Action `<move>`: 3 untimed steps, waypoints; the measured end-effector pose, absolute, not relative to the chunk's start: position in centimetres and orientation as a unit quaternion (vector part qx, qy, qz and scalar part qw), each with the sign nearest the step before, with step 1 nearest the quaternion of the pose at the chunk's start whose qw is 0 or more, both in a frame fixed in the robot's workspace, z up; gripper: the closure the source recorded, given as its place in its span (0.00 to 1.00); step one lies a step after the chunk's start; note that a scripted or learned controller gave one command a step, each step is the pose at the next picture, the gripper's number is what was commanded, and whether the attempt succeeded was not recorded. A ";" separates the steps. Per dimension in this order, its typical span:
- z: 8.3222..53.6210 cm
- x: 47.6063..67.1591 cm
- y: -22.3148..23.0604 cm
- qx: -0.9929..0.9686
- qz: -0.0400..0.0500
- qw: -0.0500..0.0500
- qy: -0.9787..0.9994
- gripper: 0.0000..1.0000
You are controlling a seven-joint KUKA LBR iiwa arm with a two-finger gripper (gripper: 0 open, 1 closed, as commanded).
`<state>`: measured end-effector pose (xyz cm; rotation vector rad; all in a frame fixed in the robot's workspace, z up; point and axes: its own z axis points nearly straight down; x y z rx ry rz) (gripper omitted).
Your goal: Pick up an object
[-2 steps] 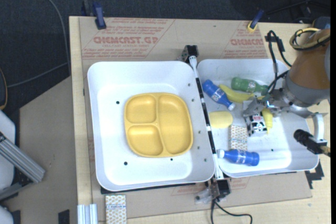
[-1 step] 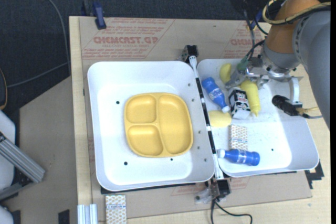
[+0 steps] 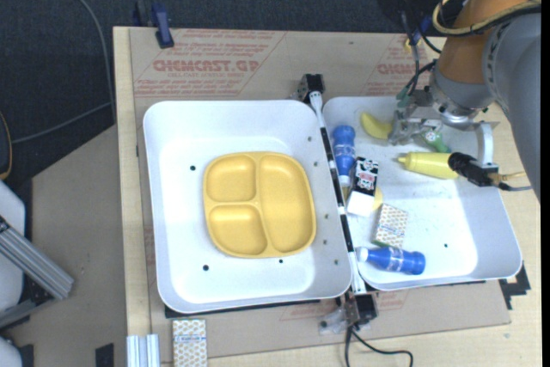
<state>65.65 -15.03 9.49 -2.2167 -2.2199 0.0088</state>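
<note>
Glossy plastic yellow plate (image 3: 258, 204) in a smooth white bin (image 3: 172, 142); matt brown paper-faced bench (image 3: 249, 60).

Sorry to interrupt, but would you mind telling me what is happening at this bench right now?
A robot arm is reaching into the right bin, its gripper low over the far corner near a banana. A yellow bottle, two blue bottles, a patterned packet and a few small items lie in that bin. The left bin holds a yellow divided plate. I cannot tell whether anything is grasped.
</note>
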 end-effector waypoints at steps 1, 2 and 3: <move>8.5 66.2 -20.6 -0.706 0.003 0.009 -0.708 1.00; 8.5 66.6 -19.3 -0.704 -0.006 0.016 -0.710 0.00; 8.5 59.7 -19.3 -0.703 -0.008 0.008 -0.711 0.00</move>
